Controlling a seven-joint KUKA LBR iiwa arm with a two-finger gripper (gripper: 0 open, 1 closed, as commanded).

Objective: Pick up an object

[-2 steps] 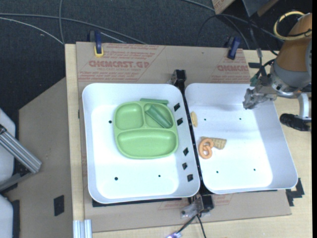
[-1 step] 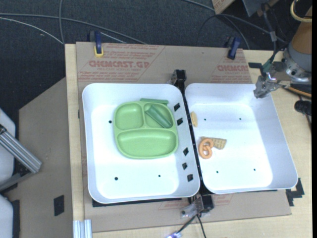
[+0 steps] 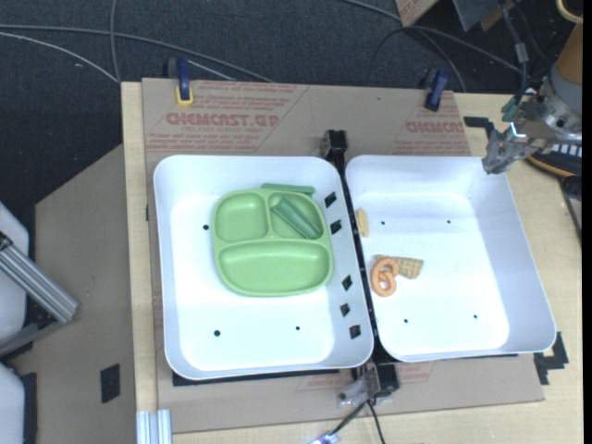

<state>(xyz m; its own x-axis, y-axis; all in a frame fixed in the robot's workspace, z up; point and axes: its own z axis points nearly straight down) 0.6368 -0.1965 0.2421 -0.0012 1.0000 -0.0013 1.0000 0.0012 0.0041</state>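
green tray (image 3: 270, 255) left bin (image 3: 185, 276) | gripper (image 3: 499, 155) (far corner) over right bin (image 3: 490, 276)

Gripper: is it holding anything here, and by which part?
Nothing. The gripper sits at the right bin's far corner, away from the orange ring.

Blue clamps (image 3: 185, 80) pin brown cardboard sheet (image 3: 277, 118) at far edge, well left of jaws; black cables (image 3: 120, 26) beyond.

bins 2 (image 3: 185, 276) (image 3: 518, 276) | green tray 1 (image 3: 268, 266) | pretzel 1 (image 3: 385, 277) | clamps 2 (image 3: 184, 80) (image 3: 435, 89)
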